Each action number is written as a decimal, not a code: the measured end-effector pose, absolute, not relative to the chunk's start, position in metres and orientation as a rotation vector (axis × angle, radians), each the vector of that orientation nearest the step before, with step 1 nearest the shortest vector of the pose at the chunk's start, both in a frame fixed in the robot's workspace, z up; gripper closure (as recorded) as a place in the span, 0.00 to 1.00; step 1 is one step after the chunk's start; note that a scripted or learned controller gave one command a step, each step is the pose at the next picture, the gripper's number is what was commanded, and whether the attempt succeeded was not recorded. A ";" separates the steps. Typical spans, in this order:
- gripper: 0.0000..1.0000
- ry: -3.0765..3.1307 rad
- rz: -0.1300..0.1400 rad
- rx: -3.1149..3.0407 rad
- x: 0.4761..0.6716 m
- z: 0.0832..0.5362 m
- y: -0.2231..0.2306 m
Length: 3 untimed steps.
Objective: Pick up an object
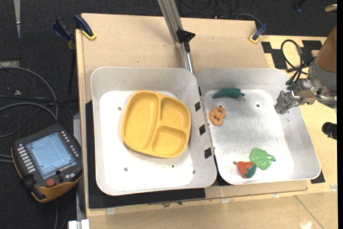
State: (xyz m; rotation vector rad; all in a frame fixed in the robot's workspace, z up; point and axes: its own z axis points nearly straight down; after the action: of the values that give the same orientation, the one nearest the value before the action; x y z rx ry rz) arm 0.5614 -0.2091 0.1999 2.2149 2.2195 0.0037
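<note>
My fingers (pixel 283 103) hang over the right bin's (pixel 300 131) far right edge, grasping nothing; released or clenched, I cannot tell; candidates lie loose for picking: green pepper (pixel 229 93) and pretzel (pixel 217 115) near the divider, green leaf (pixel 261 158) touching a red piece (pixel 246 168).

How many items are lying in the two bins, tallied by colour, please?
Yellow: 1, divided plate
Dark green: 1, pepper-like item
Orange-brown: 1, pretzel
Light green: 1, leafy item
Red-orange: 1, small item
Total: 5
</note>
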 end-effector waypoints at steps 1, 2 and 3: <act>1.00 2.220 0.004 2.214 0.563 0.235 -0.209; 1.00 2.232 0.002 2.212 0.571 0.227 -0.149; 1.00 2.232 0.004 2.212 0.583 0.233 -0.088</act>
State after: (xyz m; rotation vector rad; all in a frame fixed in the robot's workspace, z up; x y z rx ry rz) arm 0.5829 -0.0881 0.2330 2.2117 2.2317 0.0040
